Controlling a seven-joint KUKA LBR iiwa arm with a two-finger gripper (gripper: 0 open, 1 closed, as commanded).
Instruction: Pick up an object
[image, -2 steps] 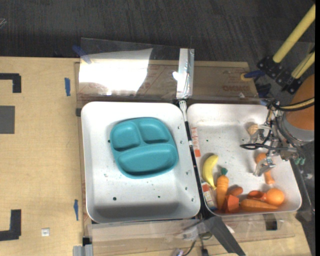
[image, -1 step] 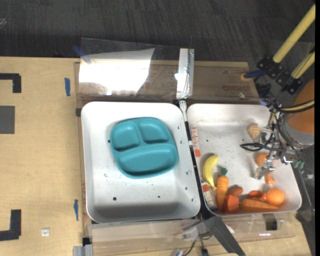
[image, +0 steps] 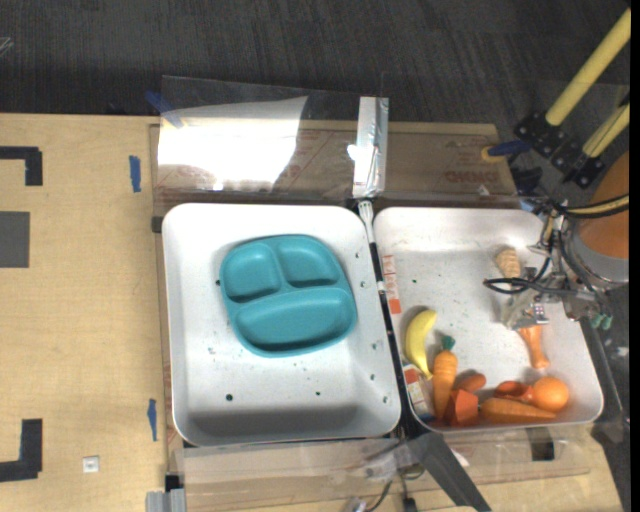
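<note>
Setting: we look down at a slant on a tan tabletop (image: 80, 330) bearing two shallow white bins side by side.
Left bin (image: 200, 390): we see a teal divided plate (image: 288, 294) lying flat near its middle, with two small compartments at the far side and one long one at the near side.
Right bin (image: 450, 250): we see toy food gathered along its near edge.
Banana (image: 419, 338): yellow, lying near the bin's left wall.
Carrots: one carrot (image: 442, 375) lies just beside the banana; a longer carrot (image: 515, 407) lies along the near wall.
Orange ball (image: 550, 393): round, in the near right corner, touching the longer carrot.
Tan piece (image: 509, 263): small, lying apart toward the far side of the bin.
Arm: it enters from the right over the right bin.
Tool (image: 530, 312): it hangs low over the right side of the bin, with a slim orange piece (image: 537, 347) just below it; we cannot tell whether its fingers are apart or together.
</note>
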